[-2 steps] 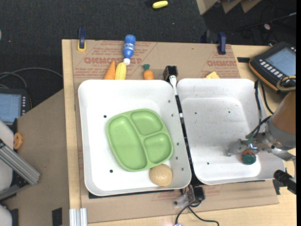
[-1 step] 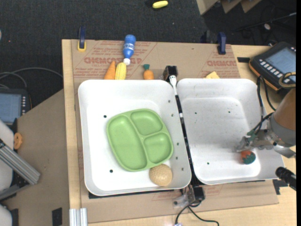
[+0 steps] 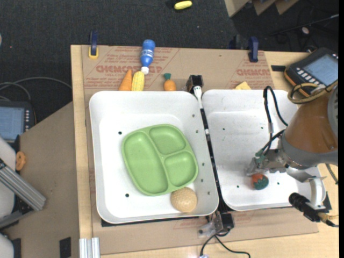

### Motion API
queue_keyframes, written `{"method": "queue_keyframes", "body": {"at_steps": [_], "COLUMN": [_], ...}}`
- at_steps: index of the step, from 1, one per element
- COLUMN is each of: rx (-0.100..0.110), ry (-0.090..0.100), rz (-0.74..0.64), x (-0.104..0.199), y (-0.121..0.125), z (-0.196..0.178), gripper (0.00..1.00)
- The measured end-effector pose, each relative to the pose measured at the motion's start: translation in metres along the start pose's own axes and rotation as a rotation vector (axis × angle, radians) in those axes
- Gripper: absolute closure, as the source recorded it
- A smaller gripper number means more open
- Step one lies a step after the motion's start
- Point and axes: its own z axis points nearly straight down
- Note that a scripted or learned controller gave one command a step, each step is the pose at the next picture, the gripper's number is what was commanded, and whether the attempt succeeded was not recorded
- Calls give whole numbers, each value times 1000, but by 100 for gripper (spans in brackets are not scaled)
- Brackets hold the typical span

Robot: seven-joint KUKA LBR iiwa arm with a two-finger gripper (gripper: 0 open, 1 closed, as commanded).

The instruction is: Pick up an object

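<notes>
Camera view: two white bins are seen from above. In the right bin [image 3: 236, 144], the gripper [image 3: 262, 170] is lowered just above a small orange-and-green toy [image 3: 260, 181] on the floor. How far the claw is spread cannot be told. No lift is evident yet; grasping and raising appear to remain.

Tool [image 3: 257, 170] over red-green toy [image 3: 260, 181], right bin [image 3: 236, 144]
</notes>
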Motion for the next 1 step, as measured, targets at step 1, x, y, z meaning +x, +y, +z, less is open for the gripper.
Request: {"method": "queue_keyframes", "body": {"at_steps": [1], "rx": [-18], "ry": [-4], "rz": [-5], "x": [70], "y": [62], "z": [-100], "gripper": [100]}}
